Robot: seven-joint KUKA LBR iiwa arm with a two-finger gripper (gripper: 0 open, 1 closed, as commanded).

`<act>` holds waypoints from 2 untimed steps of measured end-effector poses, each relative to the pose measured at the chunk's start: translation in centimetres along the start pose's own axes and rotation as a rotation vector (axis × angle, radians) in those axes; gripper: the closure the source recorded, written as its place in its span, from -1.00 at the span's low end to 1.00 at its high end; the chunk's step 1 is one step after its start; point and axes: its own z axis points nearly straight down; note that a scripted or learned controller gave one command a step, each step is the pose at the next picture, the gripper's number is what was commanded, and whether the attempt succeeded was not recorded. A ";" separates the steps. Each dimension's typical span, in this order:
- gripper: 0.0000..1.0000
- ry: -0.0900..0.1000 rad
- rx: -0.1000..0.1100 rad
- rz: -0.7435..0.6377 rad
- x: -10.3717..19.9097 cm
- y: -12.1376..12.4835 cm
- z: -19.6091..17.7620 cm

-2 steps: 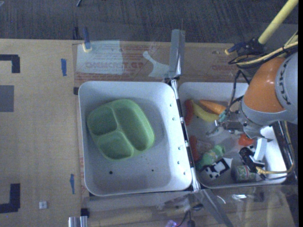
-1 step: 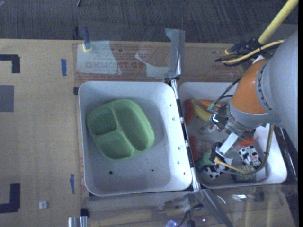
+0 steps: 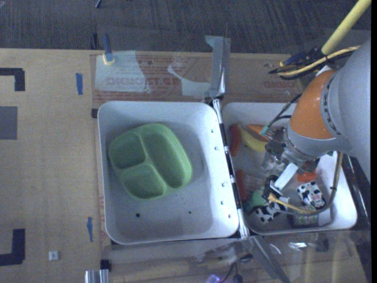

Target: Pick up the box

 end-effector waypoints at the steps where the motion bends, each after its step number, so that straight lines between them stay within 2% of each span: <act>1: 1.00 -0.002 0.007 -0.144 -1.7 2.4 -10.1; 2: -1.00 -0.003 0.007 -0.146 -1.6 2.3 -10.0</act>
